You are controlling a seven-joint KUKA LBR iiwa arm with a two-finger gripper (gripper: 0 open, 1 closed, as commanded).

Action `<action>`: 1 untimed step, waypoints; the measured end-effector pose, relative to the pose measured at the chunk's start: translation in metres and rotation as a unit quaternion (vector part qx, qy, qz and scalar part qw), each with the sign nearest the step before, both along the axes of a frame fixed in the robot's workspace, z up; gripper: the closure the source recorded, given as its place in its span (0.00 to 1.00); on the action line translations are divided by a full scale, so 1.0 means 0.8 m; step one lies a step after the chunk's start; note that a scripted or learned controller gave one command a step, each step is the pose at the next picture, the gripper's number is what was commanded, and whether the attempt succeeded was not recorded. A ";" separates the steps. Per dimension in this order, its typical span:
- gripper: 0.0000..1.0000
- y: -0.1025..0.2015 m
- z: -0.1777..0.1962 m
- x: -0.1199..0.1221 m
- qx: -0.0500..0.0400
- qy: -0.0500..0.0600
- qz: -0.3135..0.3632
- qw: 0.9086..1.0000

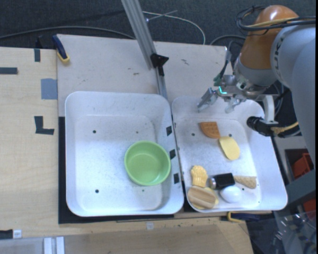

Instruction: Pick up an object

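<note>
Nearest our viewpoint, well below the tool point(218, 100), we see a cluster at the near end of the right bin point(270, 165): a tan bread roll point(202, 197), a white egg-shaped piece point(232, 194), a small black block point(223, 180), a yellow corn-like piece point(199, 175) and a pale wedge point(246, 182), all touching or just beside one another. Down and to the tool's left, the green bowl point(147, 163) sits alone in the left bin point(74, 142).

Closer to the tool lies a yellow oval piece point(230, 148), its long axis slanting down and to the right. Just beyond it, almost directly under the tool, is the orange cracker point(210, 129), lying flat and apart from everything else.

At the far edge of the right bin the tool hangs above the rim, its two fingers spread apart with nothing between them.

We judge the cracker the likeliest target: it lies a short way toward us from the tool, and it is isolated, so a descent there should meet no neighbours. Its flatness could make the pinch slip.
</note>
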State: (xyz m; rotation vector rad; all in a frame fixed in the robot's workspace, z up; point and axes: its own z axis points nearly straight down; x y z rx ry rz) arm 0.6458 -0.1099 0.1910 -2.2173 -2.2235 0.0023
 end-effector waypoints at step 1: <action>0.00 -0.009 -0.075 0.002 0.000 0.002 -0.001 1.000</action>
